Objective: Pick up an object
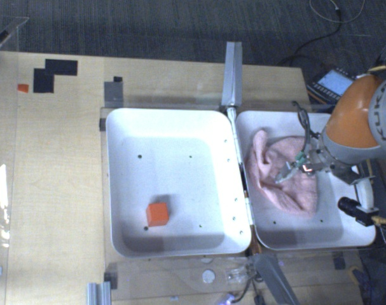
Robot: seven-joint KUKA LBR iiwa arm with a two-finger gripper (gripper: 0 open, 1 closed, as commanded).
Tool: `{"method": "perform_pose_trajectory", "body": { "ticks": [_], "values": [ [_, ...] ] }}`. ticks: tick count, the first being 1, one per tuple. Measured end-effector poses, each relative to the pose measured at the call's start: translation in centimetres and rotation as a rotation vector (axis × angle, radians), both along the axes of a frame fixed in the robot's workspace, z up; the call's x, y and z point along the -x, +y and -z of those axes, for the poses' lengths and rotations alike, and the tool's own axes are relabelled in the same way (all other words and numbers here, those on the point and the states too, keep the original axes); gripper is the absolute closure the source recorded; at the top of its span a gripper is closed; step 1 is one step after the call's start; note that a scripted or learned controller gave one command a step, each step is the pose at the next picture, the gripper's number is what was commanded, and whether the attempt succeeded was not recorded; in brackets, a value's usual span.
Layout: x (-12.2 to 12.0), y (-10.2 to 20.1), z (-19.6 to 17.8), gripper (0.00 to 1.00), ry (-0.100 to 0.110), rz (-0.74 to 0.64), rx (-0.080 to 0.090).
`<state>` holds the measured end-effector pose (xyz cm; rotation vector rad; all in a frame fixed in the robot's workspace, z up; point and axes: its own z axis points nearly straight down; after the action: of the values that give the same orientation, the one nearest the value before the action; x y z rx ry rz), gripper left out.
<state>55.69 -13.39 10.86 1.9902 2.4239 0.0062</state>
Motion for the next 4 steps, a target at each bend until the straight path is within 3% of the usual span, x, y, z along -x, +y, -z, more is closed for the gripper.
{"method": "perform_pose_trajectory", "body": {
  "ticks": [1,2,3,4],
  "values": [
    [-6.0,3.0,1.8,0.00,-0.008,-0.254,0.003],
    [-6.4,3.2,0.4,1.00,-0.019,-0.257,0.005],
    [-6.4,3.1,0.4,0.00,-0.019,-0.257,0.005],
    [-8.8,2.5,1.8,0.00,-0.006,-0.228,0.003]
  ]
}}
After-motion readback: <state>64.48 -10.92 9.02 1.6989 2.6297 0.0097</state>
